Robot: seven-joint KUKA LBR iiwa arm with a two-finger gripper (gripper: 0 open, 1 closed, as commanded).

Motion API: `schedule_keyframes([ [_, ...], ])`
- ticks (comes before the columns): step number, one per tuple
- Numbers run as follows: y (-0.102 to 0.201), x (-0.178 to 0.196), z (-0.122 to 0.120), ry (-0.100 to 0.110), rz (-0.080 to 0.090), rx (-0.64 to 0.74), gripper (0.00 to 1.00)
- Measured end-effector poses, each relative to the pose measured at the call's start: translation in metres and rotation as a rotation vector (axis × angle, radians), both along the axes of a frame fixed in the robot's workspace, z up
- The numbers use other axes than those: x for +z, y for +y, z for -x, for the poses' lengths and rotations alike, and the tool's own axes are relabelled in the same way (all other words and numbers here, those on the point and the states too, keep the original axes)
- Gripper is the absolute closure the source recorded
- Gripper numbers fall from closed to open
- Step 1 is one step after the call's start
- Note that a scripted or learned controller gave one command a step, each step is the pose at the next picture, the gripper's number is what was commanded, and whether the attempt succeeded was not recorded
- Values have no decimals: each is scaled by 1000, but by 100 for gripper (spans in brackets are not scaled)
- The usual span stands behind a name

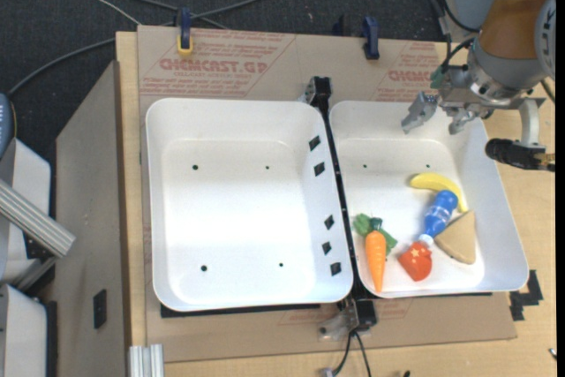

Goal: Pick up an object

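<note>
My two-finger gripper (pixel 439 112) hangs over the far rim of the right-hand shallow white bin (pixel 503 216), with the two grey fingers (pixel 418 114) spread apart and nothing between them. The things I could take all lie well apart from my jaws, bunched toward the near end of that same bin. Nearest to me is a curved yellow toy banana (pixel 434 183). Just beyond it a small blue-and-white bottle (pixel 440 213) lies tilted, and a tan wedge-shaped piece (pixel 458 239) rests beside the bottle. A red toy strawberry-like fruit (pixel 417 261) sits by the bottle's lower end, and an orange toy carrot with green leaves (pixel 375 253) lies near the divider between the bins. The left-hand shallow white bin (pixel 168 190) sits alongside.
</note>
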State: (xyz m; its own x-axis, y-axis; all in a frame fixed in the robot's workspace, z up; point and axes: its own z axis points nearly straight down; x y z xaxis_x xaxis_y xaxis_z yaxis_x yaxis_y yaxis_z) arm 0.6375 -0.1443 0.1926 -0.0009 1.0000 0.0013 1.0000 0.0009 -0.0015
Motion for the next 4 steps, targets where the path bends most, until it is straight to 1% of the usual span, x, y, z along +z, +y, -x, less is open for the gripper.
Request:
schedule_keyframes([
  [1, -30, -75, 58, 9, -2, -5, 0],
  [2, -28, -59, 52, -4, 1, -1, 100],
  [3, -28, -59, 53, -3, 1, -2, 0],
  [4, -27, -48, 52, -6, 1, -1, 100],
])
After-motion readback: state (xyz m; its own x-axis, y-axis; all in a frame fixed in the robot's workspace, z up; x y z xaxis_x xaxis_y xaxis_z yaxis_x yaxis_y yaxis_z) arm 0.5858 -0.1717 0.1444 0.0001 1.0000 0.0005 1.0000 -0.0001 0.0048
